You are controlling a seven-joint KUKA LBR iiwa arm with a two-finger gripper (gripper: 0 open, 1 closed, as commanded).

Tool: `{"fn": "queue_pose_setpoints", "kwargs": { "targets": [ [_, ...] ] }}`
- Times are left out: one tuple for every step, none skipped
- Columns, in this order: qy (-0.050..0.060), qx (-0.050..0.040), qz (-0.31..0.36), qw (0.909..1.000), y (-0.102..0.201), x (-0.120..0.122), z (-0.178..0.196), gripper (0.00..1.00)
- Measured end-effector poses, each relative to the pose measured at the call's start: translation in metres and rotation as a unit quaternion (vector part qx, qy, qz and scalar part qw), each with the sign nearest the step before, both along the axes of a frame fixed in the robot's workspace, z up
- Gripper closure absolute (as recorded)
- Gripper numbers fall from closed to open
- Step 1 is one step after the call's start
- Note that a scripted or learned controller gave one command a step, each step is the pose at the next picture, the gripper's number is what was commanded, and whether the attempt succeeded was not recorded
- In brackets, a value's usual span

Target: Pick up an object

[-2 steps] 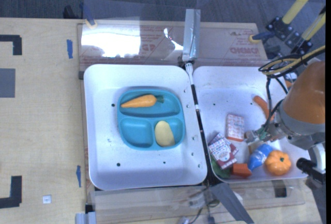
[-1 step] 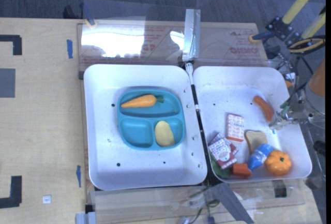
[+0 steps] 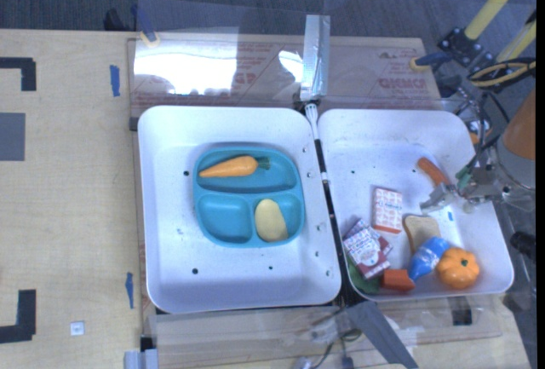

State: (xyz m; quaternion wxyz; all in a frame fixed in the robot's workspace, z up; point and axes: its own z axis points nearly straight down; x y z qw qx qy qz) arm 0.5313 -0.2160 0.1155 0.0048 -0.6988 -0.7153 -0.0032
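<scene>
left bin (image 3: 162, 214): shallow, white, resting on the wooden bench (image 3: 60, 188). it holds a blue divided plate (image 3: 249, 195) near its middle. the long upper compartment of the plate contains an orange carrot (image 3: 228, 167) lying lengthwise, green end to the right. the lower right compartment contains a pale yellow potato-shaped piece (image 3: 271, 220). the lower left compartment carries nothing else.

right bin (image 3: 375, 137): shallow, white, just beside the left bin, the two rims meeting along the centre line. contents gathered in its lower right part:
- red and white packet (image 3: 365, 246), tilted, near the bin's lower left, with a green item partly under it.
- red and white carton (image 3: 387, 210), just above and right of the packet.
- small red block (image 3: 397, 279) at the front rim.
- slice of bread (image 3: 420, 229), touching the blue bottle (image 3: 428, 256) below it.
- orange pumpkin (image 3: 459, 268), just beside the bottle, in the lower right corner.
- orange sausage-like piece (image 3: 430, 169), upper right, lying slanted.

gripper (image 3: 449, 198): at the right side of the right bin, low over the floor, between the sausage-like piece and the bread. its fingers are too blurred and cluttered to read, so open or closed cannot be told. no item is seen between them.
</scene>
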Motion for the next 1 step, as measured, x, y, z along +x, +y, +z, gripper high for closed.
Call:
{"fn": "queue_pose_setpoints", "kwargs": {
  "targets": [
    [-0.004, -0.0047, 0.012, 0.9999, 0.0174, 0.0463, -0.0289, 0.00]
  ]
}}
